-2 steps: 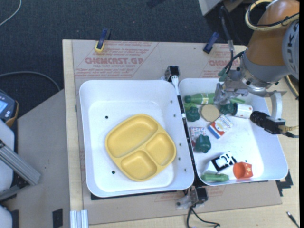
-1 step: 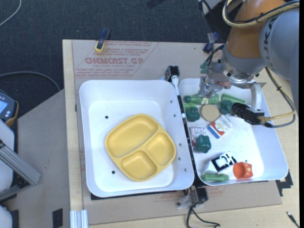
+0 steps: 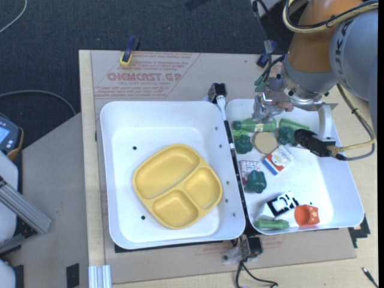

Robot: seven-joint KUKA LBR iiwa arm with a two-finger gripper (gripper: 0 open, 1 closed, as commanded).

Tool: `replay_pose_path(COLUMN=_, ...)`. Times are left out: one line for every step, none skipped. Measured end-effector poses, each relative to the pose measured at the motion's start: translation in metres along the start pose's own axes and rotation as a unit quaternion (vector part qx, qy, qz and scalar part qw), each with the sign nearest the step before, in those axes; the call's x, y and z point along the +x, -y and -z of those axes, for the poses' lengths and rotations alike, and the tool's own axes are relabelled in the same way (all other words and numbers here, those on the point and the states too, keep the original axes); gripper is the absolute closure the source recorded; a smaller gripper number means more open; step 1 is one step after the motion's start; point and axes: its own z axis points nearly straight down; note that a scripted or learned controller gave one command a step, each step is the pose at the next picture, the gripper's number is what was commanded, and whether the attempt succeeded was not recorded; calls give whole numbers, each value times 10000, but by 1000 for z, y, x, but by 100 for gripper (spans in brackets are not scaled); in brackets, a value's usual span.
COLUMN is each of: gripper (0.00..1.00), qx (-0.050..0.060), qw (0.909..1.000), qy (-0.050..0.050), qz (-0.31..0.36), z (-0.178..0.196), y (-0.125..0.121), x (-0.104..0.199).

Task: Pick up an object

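The right bin (image 3: 345, 182) holds several small items. A long light-green piece (image 3: 255, 125) lies at its back left, with a tan round disc (image 3: 264, 141) just in front of it and a dark green lump (image 3: 242, 143) to the left. My gripper (image 3: 263, 114) hangs directly over the light-green piece, low in the bin's back left corner. Whether it touches the piece is not visible. Another green item (image 3: 288, 131) lies to the right of the disc. The grey arm with its orange band (image 3: 318, 35) reaches in from the upper right.
Further forward in the right bin are a red, white and blue card (image 3: 277, 159), a dark green figure (image 3: 257, 180), a black-and-white object (image 3: 281, 204), an orange-red block (image 3: 306, 215) and a green pod (image 3: 273, 224). The left bin (image 3: 114, 161) holds a yellow divided plate (image 3: 177, 185).
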Motion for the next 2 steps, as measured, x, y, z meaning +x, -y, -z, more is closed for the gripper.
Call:
replay_pose_path(gripper=100, qx=27, qw=10000, qy=-6, qz=-14, z=-1, y=5, x=-17)
replay_pose_path(gripper=100, qx=29, qw=10000, qy=-7, qz=-1, z=-9, y=-1, x=-15)
